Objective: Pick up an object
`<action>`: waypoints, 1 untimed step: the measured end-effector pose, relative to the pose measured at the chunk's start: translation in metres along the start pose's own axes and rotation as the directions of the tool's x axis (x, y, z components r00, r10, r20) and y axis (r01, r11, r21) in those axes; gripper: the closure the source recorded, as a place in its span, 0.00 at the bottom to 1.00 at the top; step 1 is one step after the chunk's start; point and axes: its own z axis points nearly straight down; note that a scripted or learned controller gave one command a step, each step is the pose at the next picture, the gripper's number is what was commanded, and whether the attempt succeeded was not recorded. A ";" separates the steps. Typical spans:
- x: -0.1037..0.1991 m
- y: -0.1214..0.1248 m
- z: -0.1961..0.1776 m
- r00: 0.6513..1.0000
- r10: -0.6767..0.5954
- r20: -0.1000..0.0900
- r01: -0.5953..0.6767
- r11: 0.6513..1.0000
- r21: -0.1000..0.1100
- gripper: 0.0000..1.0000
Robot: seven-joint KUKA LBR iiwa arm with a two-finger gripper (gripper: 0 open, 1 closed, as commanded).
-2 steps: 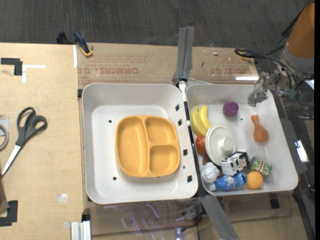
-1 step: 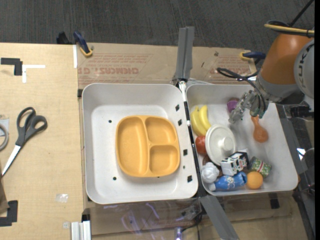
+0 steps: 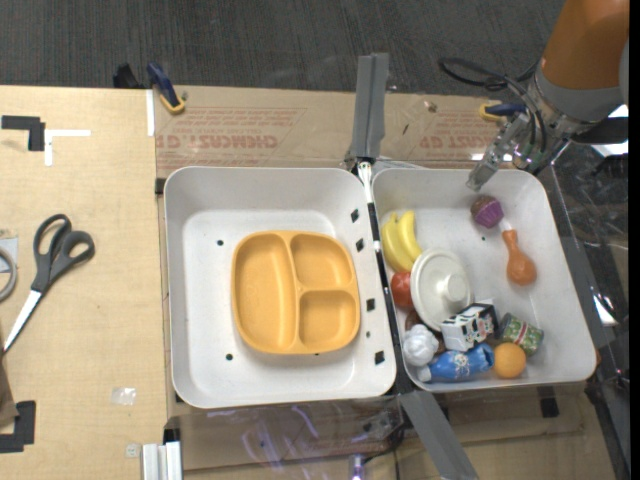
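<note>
Above right bin's (image 3: 560, 218) far rim, pincer (image 3: 490, 173) holds nothing; finger spread indiscernible.

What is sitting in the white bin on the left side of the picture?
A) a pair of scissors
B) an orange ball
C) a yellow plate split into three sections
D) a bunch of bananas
C: the left bin holds just the yellow divided plate, while the scissors lie out on the bench and the bananas are in the right bin.

Pale wooden bench (image 3: 70, 368), perhaps dark carpet (image 3: 250, 18) behind.
</note>
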 end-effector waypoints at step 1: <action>0.000 0.000 0.001 1.000 0.000 -0.002 0.000 1.000 0.001 0.00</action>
